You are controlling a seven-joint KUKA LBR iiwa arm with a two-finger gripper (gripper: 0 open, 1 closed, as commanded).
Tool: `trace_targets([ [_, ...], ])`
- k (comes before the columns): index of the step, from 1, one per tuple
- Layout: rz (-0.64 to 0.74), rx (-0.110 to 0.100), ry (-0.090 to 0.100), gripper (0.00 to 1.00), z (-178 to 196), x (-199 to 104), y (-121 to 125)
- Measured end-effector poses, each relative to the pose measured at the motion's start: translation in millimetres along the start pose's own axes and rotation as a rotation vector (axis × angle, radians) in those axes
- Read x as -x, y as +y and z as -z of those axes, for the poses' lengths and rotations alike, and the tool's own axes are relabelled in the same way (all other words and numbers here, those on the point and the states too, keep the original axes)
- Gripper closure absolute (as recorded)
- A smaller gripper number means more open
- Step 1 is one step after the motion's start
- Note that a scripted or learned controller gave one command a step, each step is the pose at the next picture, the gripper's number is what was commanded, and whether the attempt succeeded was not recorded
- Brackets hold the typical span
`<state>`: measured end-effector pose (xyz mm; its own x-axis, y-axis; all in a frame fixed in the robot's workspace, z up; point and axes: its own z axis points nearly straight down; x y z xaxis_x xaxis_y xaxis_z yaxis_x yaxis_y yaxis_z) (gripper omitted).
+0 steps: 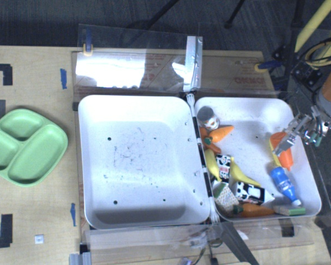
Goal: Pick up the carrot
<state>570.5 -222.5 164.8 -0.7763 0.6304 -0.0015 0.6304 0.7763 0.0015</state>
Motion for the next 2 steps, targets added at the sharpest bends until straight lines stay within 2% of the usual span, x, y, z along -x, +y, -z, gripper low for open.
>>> trace_targets([
  [1, 0.000, 0.003, -0.006, 1.00, 11.0, 1.2, 1.4],
  [2, -0.001, 0.003, -0.006, 0.00, 11.1, 1.3, 1.3],
])
